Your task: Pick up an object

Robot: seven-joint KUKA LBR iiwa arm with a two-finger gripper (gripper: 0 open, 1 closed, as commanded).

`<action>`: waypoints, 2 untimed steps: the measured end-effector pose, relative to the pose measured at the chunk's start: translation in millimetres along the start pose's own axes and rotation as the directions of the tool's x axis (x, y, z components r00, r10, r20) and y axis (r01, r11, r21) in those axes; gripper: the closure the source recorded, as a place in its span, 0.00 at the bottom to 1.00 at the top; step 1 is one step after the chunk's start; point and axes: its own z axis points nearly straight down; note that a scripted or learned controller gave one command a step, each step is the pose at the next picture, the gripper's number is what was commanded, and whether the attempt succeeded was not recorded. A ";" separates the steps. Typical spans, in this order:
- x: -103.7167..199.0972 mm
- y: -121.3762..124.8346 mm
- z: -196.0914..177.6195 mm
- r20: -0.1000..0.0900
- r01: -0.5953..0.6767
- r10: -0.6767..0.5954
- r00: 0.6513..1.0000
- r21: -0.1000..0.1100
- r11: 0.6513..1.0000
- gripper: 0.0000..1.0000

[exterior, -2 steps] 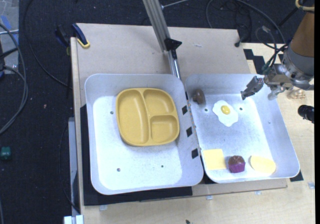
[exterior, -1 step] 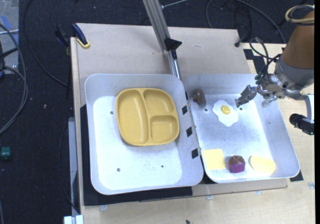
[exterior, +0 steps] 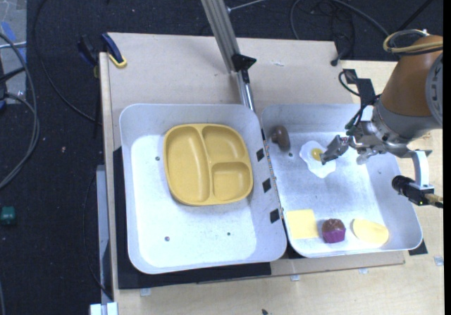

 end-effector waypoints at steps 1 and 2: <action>-0.7 2.0 -13.3 0.003 0.001 -0.001 1.000 -0.007 1.000 1.00; 5.6 5.0 -58.1 0.003 0.003 -0.003 1.000 -0.011 1.000 1.00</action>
